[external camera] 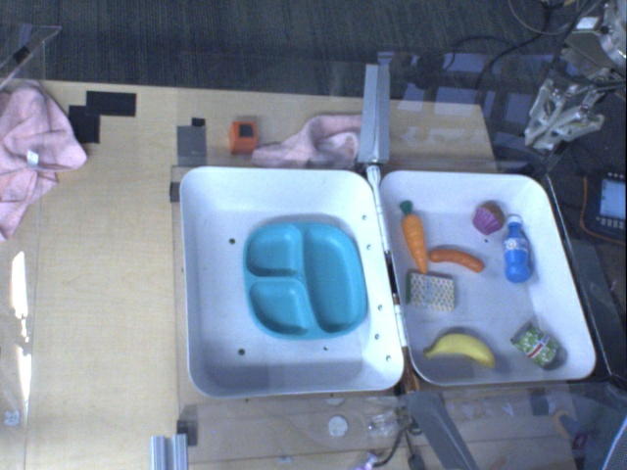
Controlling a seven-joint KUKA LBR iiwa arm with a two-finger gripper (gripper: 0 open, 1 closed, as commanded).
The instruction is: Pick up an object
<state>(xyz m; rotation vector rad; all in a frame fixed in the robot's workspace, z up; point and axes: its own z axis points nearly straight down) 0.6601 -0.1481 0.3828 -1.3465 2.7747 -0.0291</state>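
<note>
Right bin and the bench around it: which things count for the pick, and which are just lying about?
For the pick, all in the right bin:
carrot
sausage
blue bottle
purple ball
sponge
banana
green packet

Lying about:
blue divided tray
pink cloths
orange block

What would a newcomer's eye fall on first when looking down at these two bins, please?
Probably the bright blue divided plate, alone in the middle of the left bin. Next come the small toys scattered in the right bin: a carrot near the inner edge, a banana toward the front and a blue bottle at the right. The gripper hangs beyond that bin's far right corner.
</note>
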